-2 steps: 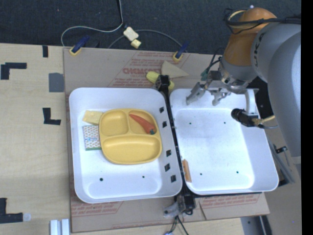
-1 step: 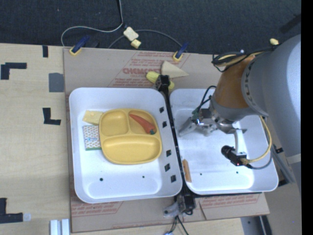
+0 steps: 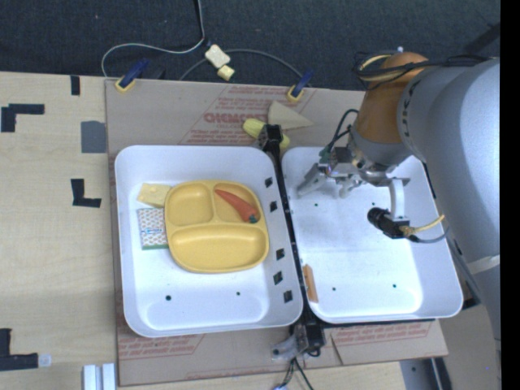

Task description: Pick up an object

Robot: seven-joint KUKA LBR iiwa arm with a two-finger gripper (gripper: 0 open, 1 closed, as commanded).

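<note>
The robot's claw (image 3: pixel 327 179) hangs low over the upper left part of the right bin (image 3: pixel 422 303), its two thin metal fingers (image 3: pixel 307 183) spread apart with nothing between them. Smooth white floor lies bare beneath and around it, with open room toward the bin's near edge; the black divider between the bins runs just to its left. A slim orange stick (image 3: pixel 309 283) lies against the right bin's left wall, well apart from the claw. In the left bin (image 3: pixel 195 319) sits a glossy yellow tray (image 3: pixel 216 227) with three compartments, a red pepper (image 3: pixel 239 204) resting in its upper right one. A pale yellow wedge (image 3: pixel 153 193) and a small patterned packet (image 3: pixel 151 227) lie touching the tray's left rim.
</note>
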